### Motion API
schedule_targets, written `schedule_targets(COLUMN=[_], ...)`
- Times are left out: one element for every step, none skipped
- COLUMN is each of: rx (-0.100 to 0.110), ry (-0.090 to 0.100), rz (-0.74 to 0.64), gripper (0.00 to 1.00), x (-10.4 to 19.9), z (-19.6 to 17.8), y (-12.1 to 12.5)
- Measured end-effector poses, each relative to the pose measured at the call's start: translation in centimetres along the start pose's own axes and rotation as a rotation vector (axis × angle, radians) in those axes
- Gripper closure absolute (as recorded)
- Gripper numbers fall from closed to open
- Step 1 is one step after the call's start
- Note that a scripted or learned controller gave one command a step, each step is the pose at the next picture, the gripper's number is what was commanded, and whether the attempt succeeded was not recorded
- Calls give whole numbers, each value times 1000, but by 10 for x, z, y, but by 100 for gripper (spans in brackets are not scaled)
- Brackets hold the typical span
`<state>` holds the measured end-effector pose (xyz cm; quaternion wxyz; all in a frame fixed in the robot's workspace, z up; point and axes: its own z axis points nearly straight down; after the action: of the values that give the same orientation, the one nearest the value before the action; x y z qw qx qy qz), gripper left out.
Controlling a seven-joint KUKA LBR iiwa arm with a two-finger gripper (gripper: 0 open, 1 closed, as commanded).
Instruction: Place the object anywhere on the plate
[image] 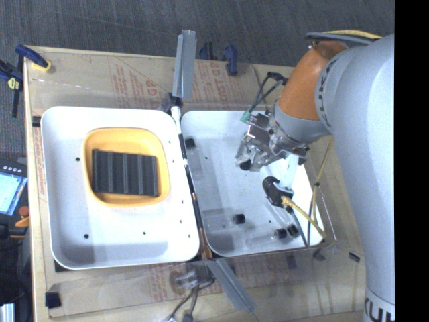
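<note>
Gripper (249,154) poised over the upper middle of the right bin (214,180), grip state impossible to tell at this slant, and dark ridged block (125,173) lying flat on the yellow plate (124,137) inside the left bin (67,220), well apart from the gripper.

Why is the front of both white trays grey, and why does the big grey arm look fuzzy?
Camera view: a grey shadow band crosses the near end of the left white bin and the right white bin; the large grey robot arm, likely close to the lens, looks slightly soft; the yellow rounded plate shows no harsh glare.
</note>
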<state>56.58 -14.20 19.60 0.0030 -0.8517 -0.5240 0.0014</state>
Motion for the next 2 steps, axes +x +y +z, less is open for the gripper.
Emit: schedule_targets(rx=[-4, -3], ry=[-2, -2], rz=[-180, -281], gripper=[100, 100], x=[75, 127], z=[5, -3], y=[-9, -19])
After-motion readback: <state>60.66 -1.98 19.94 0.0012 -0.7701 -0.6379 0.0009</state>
